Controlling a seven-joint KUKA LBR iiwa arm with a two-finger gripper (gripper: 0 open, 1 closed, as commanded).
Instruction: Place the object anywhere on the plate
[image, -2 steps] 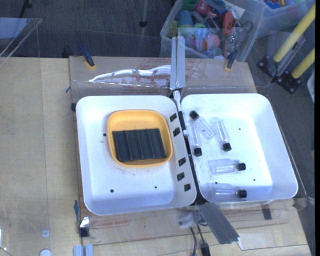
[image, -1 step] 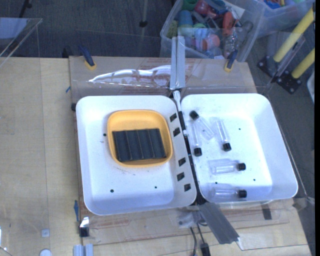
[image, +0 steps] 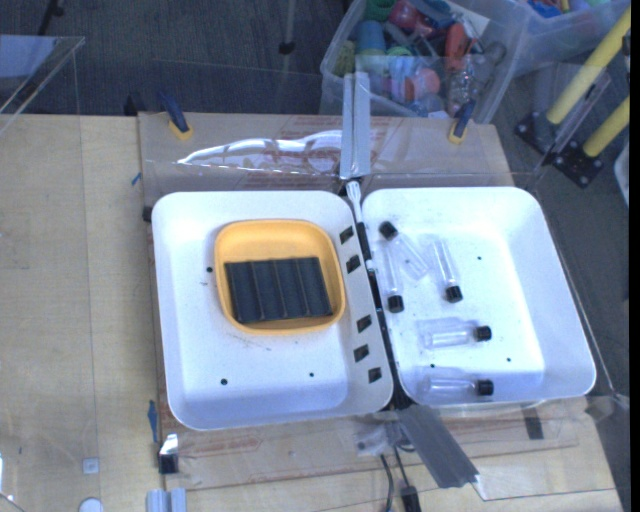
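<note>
A yellow-orange square plate (image: 272, 234) lies in the left white bin (image: 190, 370). On the plate rests a dark grey ridged slab (image: 278, 290) that covers most of its floor. In the right white bin (image: 520, 250) lie several clear plastic vials with black caps. One vial (image: 443, 268) lies near the middle of that bin, another vial (image: 450, 335) lies crosswise lower down, and a third vial (image: 455, 385) rests by the front wall. Two more lie close to the divider on the bin's left side.
A row of small black tabs (image: 358, 295) runs down the ridge between the two bins. A clear tote of colourful items (image: 420, 50) stands behind the bins. A grey metal bar (image: 353, 125) rises at the back of the divider.
</note>
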